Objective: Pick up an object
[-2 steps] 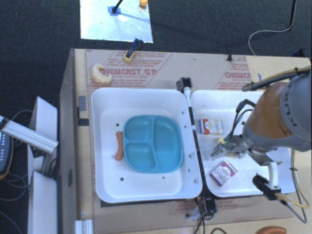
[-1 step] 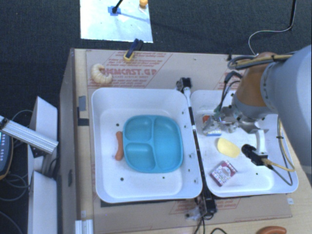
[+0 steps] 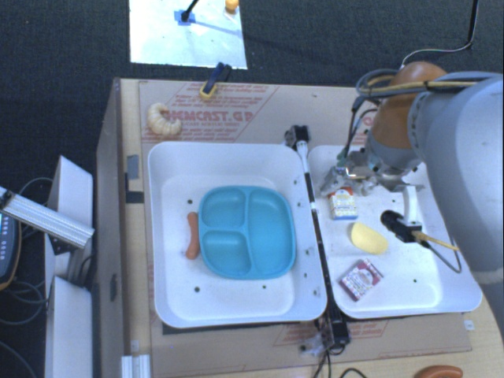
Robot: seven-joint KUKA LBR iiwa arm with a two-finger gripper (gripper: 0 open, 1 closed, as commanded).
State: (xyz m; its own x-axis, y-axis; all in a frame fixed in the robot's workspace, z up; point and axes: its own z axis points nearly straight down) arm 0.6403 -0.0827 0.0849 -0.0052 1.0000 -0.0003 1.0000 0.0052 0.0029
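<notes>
White right bin (image 3: 453,290): small white-and-orange carton (image 3: 343,205) is seen just below the jaws | jaw state cannot be told | carton should be straddled squarely, yellow oval object (image 3: 368,239) avoided.

- The grey arm (image 3: 453,124) comes in from the right side and bends downward.
- An orange band (image 3: 413,75) sits above its wrist.
- The gripper (image 3: 344,186) points down, low in the scene.
</notes>
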